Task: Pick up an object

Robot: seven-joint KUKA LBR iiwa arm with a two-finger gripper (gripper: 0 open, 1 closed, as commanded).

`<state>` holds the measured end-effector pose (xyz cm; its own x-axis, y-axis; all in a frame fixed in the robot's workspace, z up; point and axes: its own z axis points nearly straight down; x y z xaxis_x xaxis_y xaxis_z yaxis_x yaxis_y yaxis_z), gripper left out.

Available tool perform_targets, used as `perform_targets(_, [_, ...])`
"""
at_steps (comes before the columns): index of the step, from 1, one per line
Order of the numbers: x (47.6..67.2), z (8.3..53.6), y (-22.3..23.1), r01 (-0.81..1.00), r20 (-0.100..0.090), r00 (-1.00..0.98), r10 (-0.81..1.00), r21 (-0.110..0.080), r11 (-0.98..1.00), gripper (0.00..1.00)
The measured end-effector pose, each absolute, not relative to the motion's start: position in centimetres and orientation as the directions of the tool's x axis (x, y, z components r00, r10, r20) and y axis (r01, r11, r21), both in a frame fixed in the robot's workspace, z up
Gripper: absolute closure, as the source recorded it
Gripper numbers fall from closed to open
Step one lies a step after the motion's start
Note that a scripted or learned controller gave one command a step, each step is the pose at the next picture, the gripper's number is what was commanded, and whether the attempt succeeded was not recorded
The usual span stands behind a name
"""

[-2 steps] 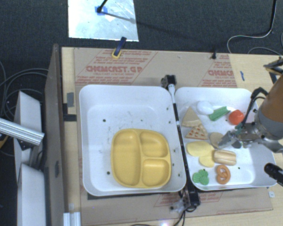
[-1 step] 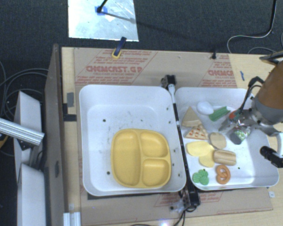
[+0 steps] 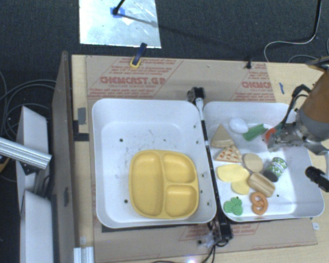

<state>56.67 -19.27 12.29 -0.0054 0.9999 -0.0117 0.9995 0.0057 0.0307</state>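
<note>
A yellow divided plate [image 3: 163, 183] lies in the left bin [image 3: 107, 147]. The right bin [image 3: 304, 199] holds toy food: a cheese wedge [image 3: 222, 137], a waffle piece [image 3: 228, 154], a green broccoli [image 3: 233, 205], a pretzel [image 3: 259, 203] and a hot dog bun [image 3: 261, 183]. At the bin's right side hangs the gripper [image 3: 273, 138], blurred, apparently just above the floor; whether it grips anything I cannot tell
</note>
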Motion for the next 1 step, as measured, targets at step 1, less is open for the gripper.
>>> perform_targets(1, [56.64, 12.22, -19.26, 1.000, -0.011, -0.005, 1.000, 0.029, 0.006, 0.00])
